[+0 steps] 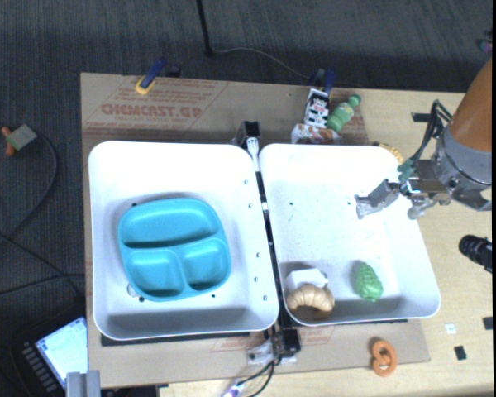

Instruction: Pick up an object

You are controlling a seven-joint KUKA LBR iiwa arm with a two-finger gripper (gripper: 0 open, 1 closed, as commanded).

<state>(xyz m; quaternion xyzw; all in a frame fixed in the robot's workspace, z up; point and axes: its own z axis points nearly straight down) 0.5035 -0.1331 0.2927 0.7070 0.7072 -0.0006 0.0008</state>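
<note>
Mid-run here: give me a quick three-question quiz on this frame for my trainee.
1. True or false: the blue divided tray lies in the right bin.
2. Which lies nearer the green object? A) the croissant-like object B) the tray
3. Fill in: the claw hangs over the ____ bin.

Key: 1 false, it lies in the left bin. 2 A. 3 right.

Arm (473, 131) reaches in from right; jaws seemingly parted, holding nothing.
</note>
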